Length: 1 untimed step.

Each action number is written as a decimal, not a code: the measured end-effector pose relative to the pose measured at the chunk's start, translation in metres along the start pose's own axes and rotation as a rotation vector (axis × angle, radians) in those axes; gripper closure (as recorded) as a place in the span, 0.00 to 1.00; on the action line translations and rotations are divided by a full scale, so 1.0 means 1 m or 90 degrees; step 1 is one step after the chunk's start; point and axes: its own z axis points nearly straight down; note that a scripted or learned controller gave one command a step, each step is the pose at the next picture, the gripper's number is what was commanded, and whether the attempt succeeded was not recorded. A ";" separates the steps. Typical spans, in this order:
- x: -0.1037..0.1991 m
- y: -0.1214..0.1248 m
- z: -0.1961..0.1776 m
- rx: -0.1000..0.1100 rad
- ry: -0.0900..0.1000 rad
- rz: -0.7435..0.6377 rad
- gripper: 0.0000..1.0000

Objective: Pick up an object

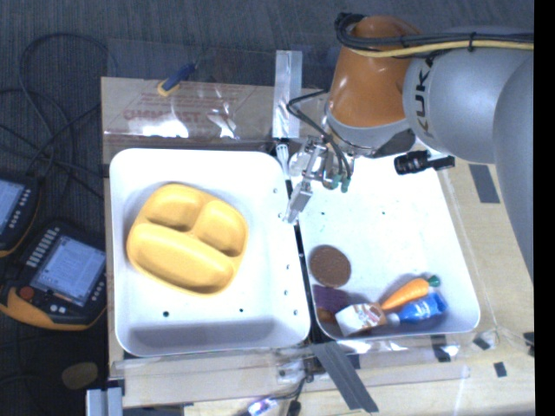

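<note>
Dark grey carpet [173,16] surrounds a bench that bears two shallow white bins side by side. At the left edge of the floor area lie black cables and an orange-and-black handheld control pendant [48,271].

Left white bin [260,172]: holds one large yellow bread-shaped soft object [185,237] with three rounded lobes, resting near the bin's centre-left.

Right white bin [460,258]: holds a cluster of small items in its near half. A brown round disc [330,265] lies flat near the dividing wall. An orange carrot-shaped toy with a green tip [406,292] lies at a tilt, touching a blue-and-white tube-shaped item [412,311] beneath it. A small white-and-red packet [357,318] lies just left of that tube.

Behind the bins, a sheet of clear plastic film [195,107] covers a brown cardboard panel.

Grey arm with orange band [373,68]: enters from the right and hangs over the far end of the right bin. Two-finger gripper [299,199]: points down and left, near the wall between the bins, well apart from all items. Nothing is seen between the fingers; whether they are spread or closed cannot be told.
</note>
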 end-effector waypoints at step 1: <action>-0.012 0.022 -0.071 0.001 -0.001 -0.110 0.00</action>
